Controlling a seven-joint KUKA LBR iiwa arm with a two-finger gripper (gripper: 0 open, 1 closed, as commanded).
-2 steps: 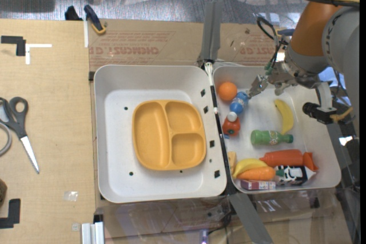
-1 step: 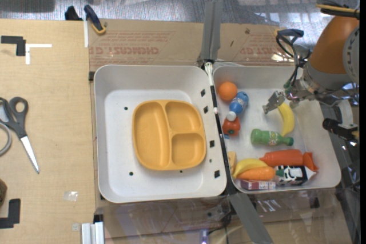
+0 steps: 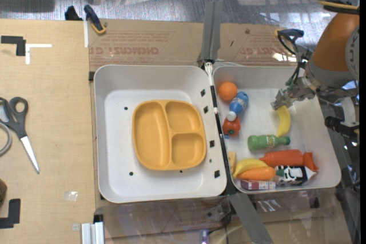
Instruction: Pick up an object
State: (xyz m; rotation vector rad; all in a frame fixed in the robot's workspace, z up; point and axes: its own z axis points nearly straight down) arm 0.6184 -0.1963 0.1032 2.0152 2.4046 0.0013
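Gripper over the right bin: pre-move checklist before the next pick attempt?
1. Gripper above the right bin: ok.
2. Nearest target, the yellow banana, just below it, unobstructed: ok.
3. Object between fingers: none seen, ok to descend.
4. Finger opening: cannot tell.
5. Green bottle lies close to the banana, may get bumped: not ok.
6. Clearance from the bin's far wall: cannot tell.

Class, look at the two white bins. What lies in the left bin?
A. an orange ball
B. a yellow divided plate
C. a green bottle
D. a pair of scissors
B: the yellow divided plate lies alone in the left bin, while the orange ball and the green bottle lie in the right bin, and the scissors rest on the bench outside.
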